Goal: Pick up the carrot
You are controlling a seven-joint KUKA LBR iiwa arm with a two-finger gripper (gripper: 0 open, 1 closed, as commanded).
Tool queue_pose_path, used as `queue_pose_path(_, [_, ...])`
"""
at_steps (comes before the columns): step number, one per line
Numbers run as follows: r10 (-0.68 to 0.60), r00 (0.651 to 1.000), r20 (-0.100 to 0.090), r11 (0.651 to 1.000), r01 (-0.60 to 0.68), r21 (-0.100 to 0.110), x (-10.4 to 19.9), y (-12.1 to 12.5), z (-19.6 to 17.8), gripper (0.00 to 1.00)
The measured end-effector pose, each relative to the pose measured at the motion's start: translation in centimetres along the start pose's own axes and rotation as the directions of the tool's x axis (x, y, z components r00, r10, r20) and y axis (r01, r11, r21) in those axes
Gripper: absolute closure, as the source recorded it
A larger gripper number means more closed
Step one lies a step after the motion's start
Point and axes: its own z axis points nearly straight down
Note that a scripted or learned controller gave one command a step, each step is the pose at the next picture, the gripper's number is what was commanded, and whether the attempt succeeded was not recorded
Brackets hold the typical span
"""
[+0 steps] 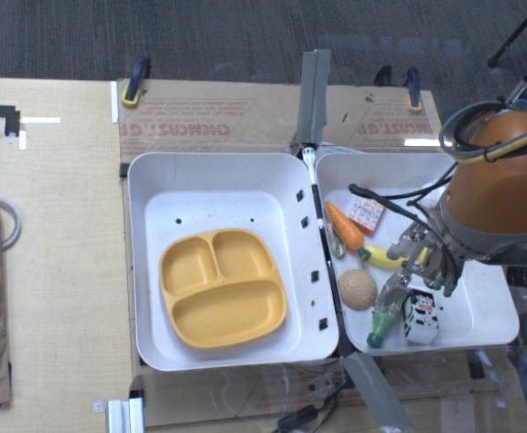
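The orange carrot [344, 226] lies aslant near the left wall of the right bin [480, 332], its thin green end pointing down toward the divider. My gripper [404, 278] hangs low over the middle of that bin, to the right of and below the carrot and apart from it. It sits just above a yellow banana [381, 258] and a green bottle [382, 325]. Nothing is seen held in it.
A white and red packet [366, 213] lies right beside the carrot. A tan ball [357, 289] and a black-and-white carton [420, 317] rest at the bin's front. The left bin [146, 242] holds a yellow divided plate [223, 287]. Cables hang above the wrist.
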Motion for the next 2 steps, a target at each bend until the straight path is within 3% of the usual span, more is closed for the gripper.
queue_pose_path(1, [-0.047,0.999,0.003,0.999,0.047,-0.001,-1.7,0.2,-4.0,0.00])
queue_pose_path(2, [0.128,0.992,0.001,0.992,-0.128,0.000,-1.8,1.5,0.0,0.00])
